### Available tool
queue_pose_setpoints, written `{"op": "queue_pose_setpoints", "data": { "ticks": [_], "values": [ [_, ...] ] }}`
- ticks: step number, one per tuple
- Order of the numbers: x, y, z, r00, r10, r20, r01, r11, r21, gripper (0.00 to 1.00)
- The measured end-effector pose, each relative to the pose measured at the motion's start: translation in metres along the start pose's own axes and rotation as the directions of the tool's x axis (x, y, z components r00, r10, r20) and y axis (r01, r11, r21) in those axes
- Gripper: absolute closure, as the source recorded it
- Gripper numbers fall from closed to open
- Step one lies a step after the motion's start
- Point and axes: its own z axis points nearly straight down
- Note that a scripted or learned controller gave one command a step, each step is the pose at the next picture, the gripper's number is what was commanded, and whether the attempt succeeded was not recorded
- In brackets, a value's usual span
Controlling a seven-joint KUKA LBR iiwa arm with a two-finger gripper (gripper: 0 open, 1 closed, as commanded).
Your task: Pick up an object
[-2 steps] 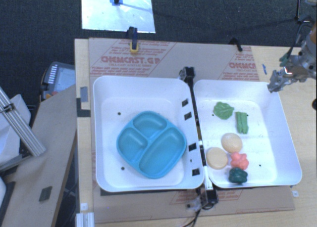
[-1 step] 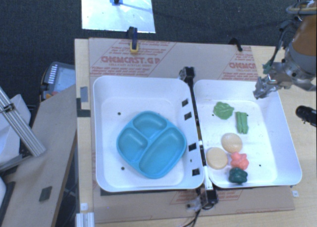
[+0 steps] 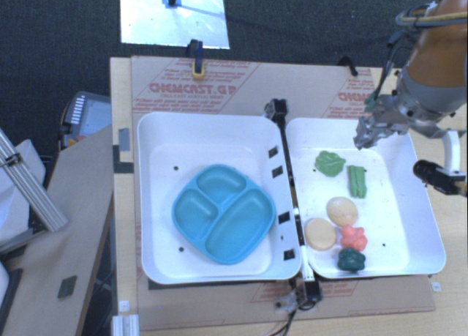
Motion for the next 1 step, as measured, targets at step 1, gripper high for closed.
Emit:
{"op": "queue_pose_setpoints", "data": {
  "ticks": [1],
  "values": [
    [0.0489,-0.0244,0.0083,1.000,-0.002,-0.001,0.002,1.000,0.002,1.00]
  ]
}}
